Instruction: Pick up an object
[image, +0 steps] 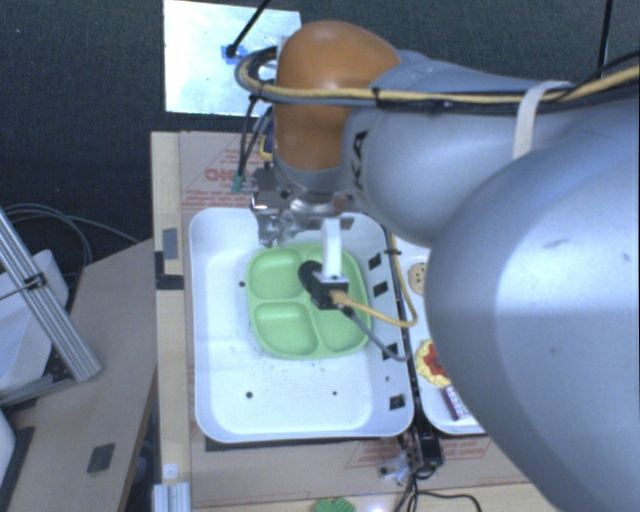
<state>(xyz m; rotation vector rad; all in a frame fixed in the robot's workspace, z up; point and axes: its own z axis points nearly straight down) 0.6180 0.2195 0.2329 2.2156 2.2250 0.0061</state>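
Overhead, the grey robot arm (520, 250) spanned the bench's right side. The left shallow white bin (220, 330) carried the green divided plastic plate (290, 325) at its centre. The gripper (285, 228) hung at the plate's far rim; whether it was open or closed could not be determined. Probable fault: the thin, flat rim could slip out, or the plate could tilt.

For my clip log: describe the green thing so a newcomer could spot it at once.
Start at the left white bin. Near its middle lies a pale green plate split into compartments. Unlike the small red and yellow item in the right bin, it is broad and green.
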